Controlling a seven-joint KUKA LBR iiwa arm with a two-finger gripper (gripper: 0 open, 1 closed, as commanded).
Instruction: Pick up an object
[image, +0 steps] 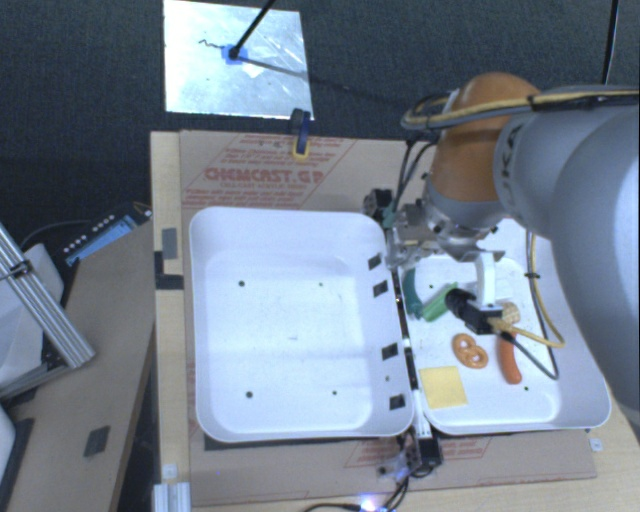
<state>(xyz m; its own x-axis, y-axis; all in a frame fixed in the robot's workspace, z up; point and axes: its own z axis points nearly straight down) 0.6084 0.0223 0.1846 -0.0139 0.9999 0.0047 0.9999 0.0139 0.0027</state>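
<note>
My gripper (408, 252) hangs over the far left corner of the right bin (575, 405), close to the divider between the bins. Just in front of it lies a green object (436, 302), apart from the gripper as far as I can see. Nearer the front are a brown pretzel (469, 350), a flat yellow square (443, 386) and an orange-red sausage-shaped piece (510, 363). A small beige piece (511, 314) lies next to the sausage's far end. The arm's bulk hides the far right part of this bin.
The left bin (200, 300) sits beside the right one, joined by black clips (390, 352) along the shared edge. Both rest on a cardboard sheet (260, 170). A blue-and-yellow clamp (299, 133) stands at the cardboard's far edge.
</note>
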